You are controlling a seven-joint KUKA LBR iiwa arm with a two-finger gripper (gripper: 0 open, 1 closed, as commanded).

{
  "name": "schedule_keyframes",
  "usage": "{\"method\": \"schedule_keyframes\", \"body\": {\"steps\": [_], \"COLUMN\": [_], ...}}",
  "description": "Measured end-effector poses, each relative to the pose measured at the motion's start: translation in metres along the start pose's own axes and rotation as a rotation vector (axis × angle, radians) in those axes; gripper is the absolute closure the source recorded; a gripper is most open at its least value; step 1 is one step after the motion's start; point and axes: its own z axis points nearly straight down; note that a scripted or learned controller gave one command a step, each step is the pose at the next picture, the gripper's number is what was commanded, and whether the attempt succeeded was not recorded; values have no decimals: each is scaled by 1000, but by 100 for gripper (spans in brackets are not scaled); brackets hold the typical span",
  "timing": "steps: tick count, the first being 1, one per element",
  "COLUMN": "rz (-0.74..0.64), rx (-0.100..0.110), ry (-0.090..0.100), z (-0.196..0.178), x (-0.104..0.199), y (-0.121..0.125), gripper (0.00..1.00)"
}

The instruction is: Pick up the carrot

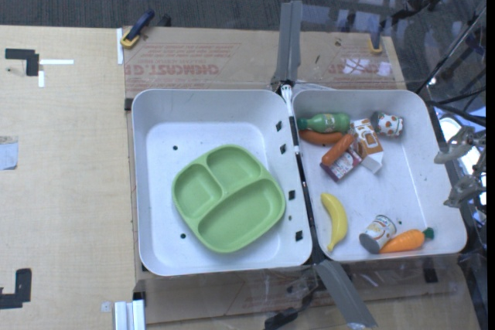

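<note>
The orange carrot with green top (405,241) is lying touching a small tipped can (377,232). A yellow banana (334,219) is sitting left of the carrot. Gripper state: cannot tell.

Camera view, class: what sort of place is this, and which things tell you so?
Probably a robotics lab bench set up for picking trials. Two white bins sit side by side on cardboard; toy food such as a carrot and banana lies in the right one, and a green divided plate in the left.
</note>
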Motion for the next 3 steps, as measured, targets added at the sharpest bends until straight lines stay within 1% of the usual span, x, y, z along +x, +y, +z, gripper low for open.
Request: {"method": "schedule_keyframes", "body": {"steps": [1, 2, 3], "rz": [-326, -381, -374], "rx": [-4, -3, 1], "ry": [7, 1, -18], "z": [137, 170, 165], "x": [9, -72, -8], "y": [24, 12, 4], "gripper": [0, 0, 0]}}
